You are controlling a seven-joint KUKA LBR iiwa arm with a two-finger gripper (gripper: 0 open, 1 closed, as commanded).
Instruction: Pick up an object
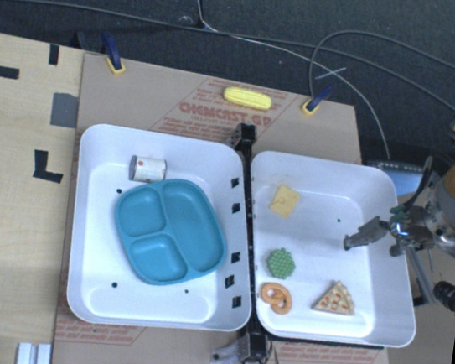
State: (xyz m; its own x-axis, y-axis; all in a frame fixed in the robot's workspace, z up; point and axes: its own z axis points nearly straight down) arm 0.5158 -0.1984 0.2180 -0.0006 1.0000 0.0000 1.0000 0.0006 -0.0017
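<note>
The gripper (365,236) reaches over the right rim of the right bin (341,170), low above its bare upper right floor; whether it is open or closed I cannot tell, and nothing shows in it. That bin holds four small things, one of each: a yellow cheese square (285,201) near the top left, a green round piece (281,263) by the divider, a pretzel (275,297) just below it near the front wall, and a pizza slice (334,299) towards the front right. Open floor lies between them and the gripper. The left bin (89,199) holds one blue divided plate (171,230), filling much of it, and one small can (148,168) lying near the back left wall. One yellow corn cob (247,98) lies on the bench (6,186), behind both bins.
</note>
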